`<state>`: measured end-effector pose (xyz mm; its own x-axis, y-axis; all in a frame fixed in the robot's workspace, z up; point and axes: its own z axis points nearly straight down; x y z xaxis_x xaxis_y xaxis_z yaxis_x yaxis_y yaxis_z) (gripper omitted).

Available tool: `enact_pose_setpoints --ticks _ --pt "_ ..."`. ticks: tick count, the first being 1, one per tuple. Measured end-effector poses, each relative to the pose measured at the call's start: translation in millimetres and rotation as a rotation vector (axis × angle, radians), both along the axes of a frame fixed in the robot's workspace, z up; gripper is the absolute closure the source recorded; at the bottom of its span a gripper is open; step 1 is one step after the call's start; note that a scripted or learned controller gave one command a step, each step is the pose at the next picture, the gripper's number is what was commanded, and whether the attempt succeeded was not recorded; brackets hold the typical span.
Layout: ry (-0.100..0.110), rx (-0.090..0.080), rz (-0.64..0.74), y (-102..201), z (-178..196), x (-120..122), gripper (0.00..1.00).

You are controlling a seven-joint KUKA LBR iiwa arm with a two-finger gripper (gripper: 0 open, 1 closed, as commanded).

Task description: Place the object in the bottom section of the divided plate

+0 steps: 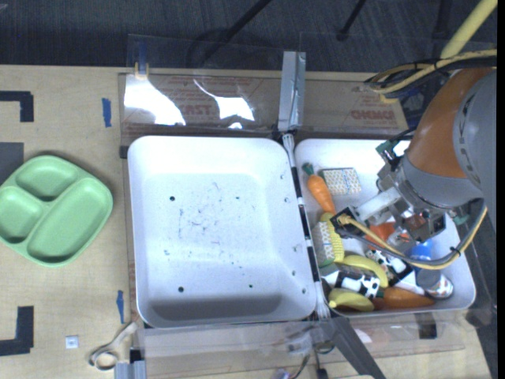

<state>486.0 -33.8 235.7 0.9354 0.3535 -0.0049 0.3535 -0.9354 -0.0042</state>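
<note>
Grey arm (465, 148) over toy-filled right bin (465, 290), claw state unclear, green three-section divided plate (54, 209) far left.

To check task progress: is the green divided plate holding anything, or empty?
Empty. All three sections of the green divided plate show bare green surface, with nothing lying inside.

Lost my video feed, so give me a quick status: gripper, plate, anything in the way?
Gripper low in the right bin, among the toys, nothing seen held. Divided plate on the bench at far left. Left bin lies between them.
</note>
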Motion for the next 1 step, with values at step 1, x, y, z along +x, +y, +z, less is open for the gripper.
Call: enact_pose_setpoints --ticks 1 --pt "-0.003 -0.002 -0.083 -52.1 72.4 75.1 1.0"
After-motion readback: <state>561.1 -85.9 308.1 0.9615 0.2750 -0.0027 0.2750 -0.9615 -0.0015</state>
